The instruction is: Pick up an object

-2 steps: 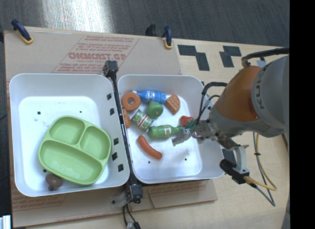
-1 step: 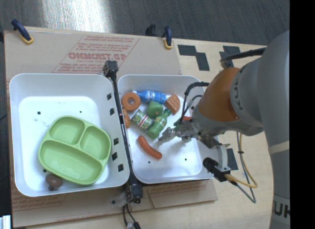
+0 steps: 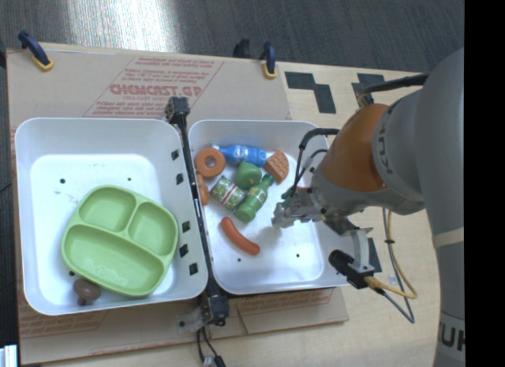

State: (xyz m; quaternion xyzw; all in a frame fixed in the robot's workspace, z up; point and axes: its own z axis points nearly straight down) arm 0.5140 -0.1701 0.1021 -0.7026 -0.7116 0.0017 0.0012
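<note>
Two white bins sitting on the bench; left bin (image 3: 31, 140) holding one green tray (image 3: 120, 239) and one brown lump (image 3: 87, 290); right bin (image 3: 260, 267) holding seven toy foods, including sausage (image 3: 239, 236); claw (image 3: 284, 214) hovering beside them, grip indiscernible.

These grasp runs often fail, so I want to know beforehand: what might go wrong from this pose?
1. The gripper hovers over bare floor of the right bin, beside the toys; closing there would likely catch nothing.
2. The green bottle, can and green pepper lie packed together, so fingers may nudge several.
3. The sausage lies low and could roll away.
</note>
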